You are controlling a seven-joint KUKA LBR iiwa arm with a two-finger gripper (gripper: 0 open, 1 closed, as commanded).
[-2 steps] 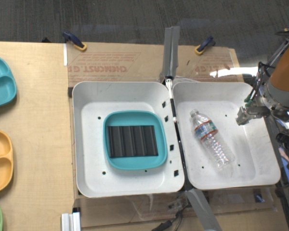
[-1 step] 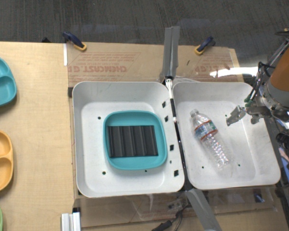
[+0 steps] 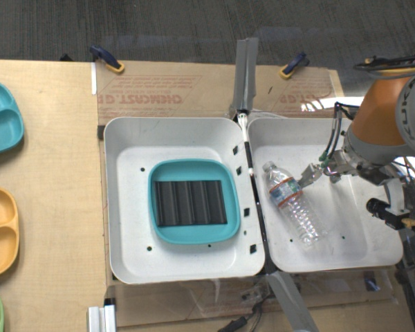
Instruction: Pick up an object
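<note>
A clear plastic bottle [image 3: 291, 202] with a label band lies slantwise in the right bin [image 3: 373, 251].

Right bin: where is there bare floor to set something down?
In the right bin, bare floor runs along the front wall and the right side, beyond the bottle. The far-left corner behind the bottle's cap is open too. It is crowded mid-bin, where the pincer hangs close beside the bottle.

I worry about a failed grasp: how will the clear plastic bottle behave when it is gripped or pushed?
The bottle lies on its side in the right bin, so it probably rolls when nudged. It looks empty and thin-walled, so likely light and easily crushed. Its smooth, ribbed surface may slip.
</note>
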